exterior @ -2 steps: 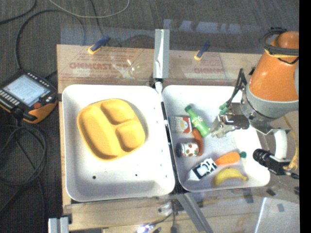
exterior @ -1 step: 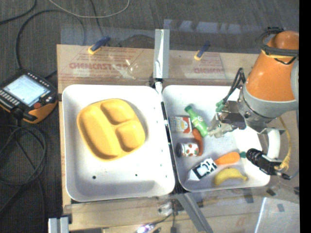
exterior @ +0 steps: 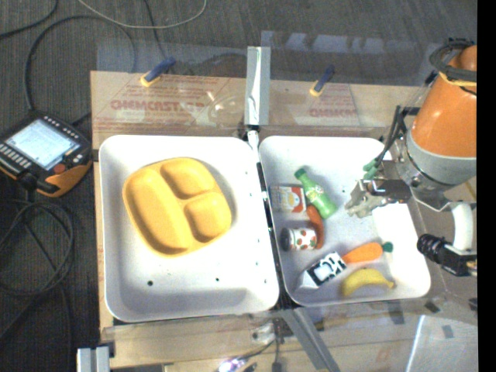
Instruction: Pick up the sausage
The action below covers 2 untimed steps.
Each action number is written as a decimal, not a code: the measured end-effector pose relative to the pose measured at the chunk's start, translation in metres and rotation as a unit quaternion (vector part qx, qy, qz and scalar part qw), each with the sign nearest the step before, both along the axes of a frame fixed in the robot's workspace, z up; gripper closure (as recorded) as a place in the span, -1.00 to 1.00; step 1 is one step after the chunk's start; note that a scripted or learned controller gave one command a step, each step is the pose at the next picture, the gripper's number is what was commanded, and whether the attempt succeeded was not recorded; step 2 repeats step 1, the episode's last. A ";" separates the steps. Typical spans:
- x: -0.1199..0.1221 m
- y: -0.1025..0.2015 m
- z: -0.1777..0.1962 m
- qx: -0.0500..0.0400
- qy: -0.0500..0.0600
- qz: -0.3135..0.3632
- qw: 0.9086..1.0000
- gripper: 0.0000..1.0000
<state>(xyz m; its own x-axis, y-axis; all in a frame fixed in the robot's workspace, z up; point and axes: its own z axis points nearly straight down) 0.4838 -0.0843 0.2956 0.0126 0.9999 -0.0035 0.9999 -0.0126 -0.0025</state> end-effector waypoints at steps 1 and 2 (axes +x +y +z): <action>0.003 0.026 -0.045 0.000 0.001 -0.081 0.997 1.00; 0.003 0.026 -0.045 0.000 0.001 -0.081 0.997 1.00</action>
